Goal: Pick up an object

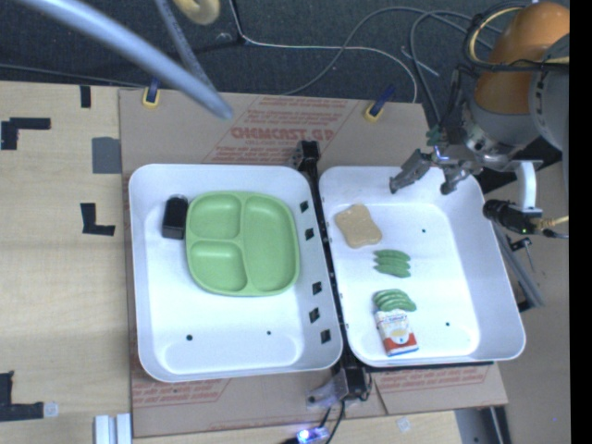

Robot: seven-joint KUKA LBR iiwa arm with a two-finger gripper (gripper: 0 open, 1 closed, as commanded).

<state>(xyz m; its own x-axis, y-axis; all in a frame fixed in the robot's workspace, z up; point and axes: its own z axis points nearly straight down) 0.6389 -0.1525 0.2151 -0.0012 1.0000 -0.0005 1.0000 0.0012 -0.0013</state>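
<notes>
The right bin (481,276) holds a tan slice of bread (357,226), a green pea pod (392,264), a second green pod (395,300) and a small red and white carton (398,332). My gripper (428,176) hangs over the bin's far right corner, up and to the right of the bread. Its two dark fingers (405,176) are spread apart with nothing between them. The left bin (157,322) carries a green divided plate (243,242) and a small black block (175,216).
A black divider with clips (314,248) separates the two bins. Cables (370,44) trail across the dark mat behind the bench. A grey pole (111,35) slants across the top left. The arm's orange band (518,54) sits at the upper right.
</notes>
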